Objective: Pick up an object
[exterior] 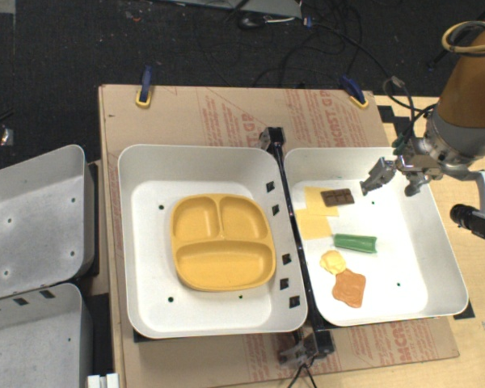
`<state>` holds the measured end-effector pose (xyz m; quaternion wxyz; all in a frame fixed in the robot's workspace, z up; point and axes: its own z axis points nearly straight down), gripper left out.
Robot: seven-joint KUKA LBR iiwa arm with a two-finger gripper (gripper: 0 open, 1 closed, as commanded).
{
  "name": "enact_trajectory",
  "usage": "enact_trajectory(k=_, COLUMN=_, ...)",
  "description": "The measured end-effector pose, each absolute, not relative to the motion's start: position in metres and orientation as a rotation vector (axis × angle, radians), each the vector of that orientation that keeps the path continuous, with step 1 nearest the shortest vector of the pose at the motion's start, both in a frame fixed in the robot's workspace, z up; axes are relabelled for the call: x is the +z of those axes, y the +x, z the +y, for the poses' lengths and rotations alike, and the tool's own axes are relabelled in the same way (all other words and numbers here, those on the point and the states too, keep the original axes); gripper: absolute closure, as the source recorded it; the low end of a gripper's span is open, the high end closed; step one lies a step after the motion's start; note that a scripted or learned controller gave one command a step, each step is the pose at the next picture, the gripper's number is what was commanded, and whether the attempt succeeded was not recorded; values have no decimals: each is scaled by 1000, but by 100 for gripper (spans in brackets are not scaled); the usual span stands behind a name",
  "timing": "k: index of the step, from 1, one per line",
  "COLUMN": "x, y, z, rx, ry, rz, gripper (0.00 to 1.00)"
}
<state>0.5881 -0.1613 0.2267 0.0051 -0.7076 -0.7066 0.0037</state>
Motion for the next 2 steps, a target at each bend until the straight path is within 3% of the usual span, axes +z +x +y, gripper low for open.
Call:
enact_trajectory(k=1, x=234, y=591, z=-161, rx=0, ry=-2220, rz=-2223, gripper=0)
enact_trajectory(k=2, x=189, y=588, z=-166, rx=4, ry=-2221, rz=-2217, gripper=0)
